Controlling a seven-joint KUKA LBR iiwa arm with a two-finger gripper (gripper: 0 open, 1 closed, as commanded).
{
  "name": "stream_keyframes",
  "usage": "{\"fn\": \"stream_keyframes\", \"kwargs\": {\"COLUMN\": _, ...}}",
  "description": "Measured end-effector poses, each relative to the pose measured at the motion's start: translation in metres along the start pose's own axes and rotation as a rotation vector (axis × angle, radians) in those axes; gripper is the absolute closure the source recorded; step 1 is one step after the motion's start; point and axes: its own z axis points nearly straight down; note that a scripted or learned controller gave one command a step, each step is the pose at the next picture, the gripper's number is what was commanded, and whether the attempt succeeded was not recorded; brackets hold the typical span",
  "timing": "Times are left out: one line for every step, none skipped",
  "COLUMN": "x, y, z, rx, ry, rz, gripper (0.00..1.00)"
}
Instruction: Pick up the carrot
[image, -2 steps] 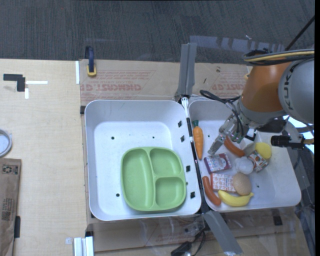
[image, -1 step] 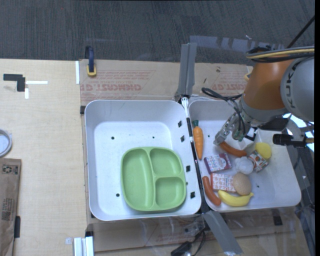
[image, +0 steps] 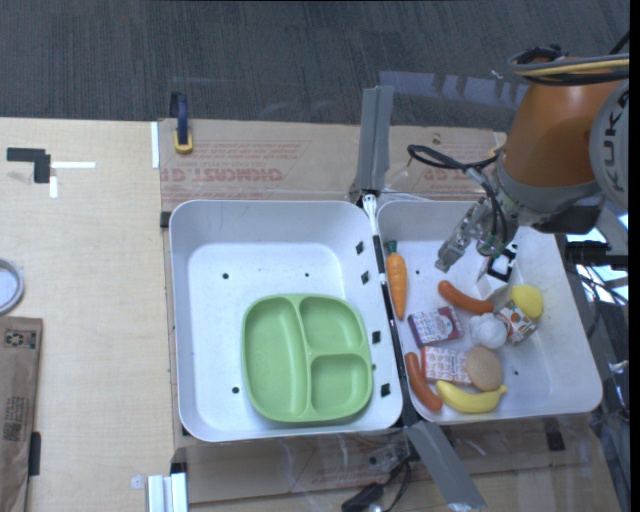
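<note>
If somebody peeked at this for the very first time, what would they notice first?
Probably the big grey robot arm with its orange band at the top right, its hand hanging over the right white bin. Next, the light green divided plastic plate lying alone in the left white bin. Then the pile of toy food in the right bin, with the small orange carrot lying apart along its left wall.

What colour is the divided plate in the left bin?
Light green, plain, seen in the camera view: plate.
</note>
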Motion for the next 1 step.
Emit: {"fn": "stream_keyframes", "kwargs": {"x": 0.0801, "y": -0.0078, "z": 0.0006, "rx": 0.002, "ry": 0.003, "rz": 0.016, "gripper": 1.00}}
